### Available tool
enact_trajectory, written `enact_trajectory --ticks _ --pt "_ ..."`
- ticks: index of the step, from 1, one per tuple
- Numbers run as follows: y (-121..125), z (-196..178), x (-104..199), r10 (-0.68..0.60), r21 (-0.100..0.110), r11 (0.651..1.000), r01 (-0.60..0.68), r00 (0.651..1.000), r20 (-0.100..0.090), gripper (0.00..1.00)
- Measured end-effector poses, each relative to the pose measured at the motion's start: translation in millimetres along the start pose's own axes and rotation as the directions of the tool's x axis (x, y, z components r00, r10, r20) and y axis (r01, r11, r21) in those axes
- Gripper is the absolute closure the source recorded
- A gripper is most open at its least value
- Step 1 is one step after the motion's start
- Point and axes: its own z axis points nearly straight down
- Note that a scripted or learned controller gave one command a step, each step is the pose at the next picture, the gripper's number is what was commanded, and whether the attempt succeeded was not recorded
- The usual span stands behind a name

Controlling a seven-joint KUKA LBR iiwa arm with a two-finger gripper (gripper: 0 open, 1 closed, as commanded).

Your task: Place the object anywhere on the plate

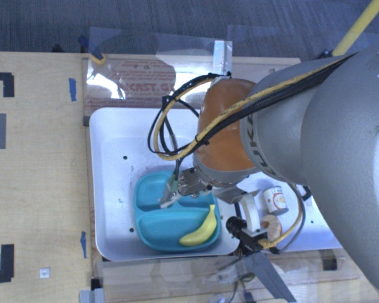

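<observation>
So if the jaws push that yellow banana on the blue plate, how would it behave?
The banana looks like smooth moulded plastic, so probably stiff, light and a bit slippery. Its curve suggests it would pivot or slide rather than roll, likely stopped by the plate rim.

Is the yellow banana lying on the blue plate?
Yes, the banana lies in the lower compartment of the divided blue plate, near its right rim, with the claw above the divider.

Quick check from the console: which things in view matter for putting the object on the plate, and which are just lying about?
Part of the job:
- blue divided plate
- yellow banana, already lying in the plate's near compartment
- gripper, above the plate

Just lying about:
- white bin under the plate
- small white container with orange label, right of the plate
</observation>
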Motion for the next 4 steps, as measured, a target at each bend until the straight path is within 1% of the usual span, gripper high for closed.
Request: enact_trajectory --ticks 1,2,3,4 --pt "1 -10 0 0.0 -0.001 1.0 0.0 1.0 0.0 1.0" --pt "-10 -64 2 -0.336 -0.006 0.942 0.336 0.942 0.003 1.0" --pt "6 -27 66 -0.476 0.002 0.879 0.476 0.879 -0.001 1.0" --pt "88 -99 4 -0.398 -0.009 0.917 0.398 0.918 0.006 1.0"
